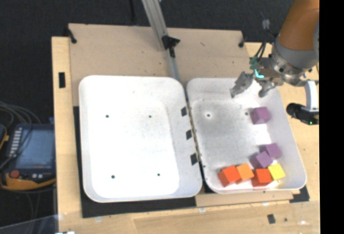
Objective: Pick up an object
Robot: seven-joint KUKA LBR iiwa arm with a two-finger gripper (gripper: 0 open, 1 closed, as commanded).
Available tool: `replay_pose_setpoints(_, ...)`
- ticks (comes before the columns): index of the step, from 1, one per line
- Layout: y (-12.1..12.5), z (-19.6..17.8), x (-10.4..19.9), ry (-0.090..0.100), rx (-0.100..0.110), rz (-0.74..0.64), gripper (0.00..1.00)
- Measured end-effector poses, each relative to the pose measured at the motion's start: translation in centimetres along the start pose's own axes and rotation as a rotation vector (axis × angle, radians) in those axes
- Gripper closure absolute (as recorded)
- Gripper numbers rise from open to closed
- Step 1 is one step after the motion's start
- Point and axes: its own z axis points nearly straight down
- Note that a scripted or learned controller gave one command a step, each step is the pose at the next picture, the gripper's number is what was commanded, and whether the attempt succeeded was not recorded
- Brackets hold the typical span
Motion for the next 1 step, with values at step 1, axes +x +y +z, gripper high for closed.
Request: replay_pose_setpoints(1, 0.08, -0.24, 0.00, -0.001, -0.004, -0.001, 0.00)
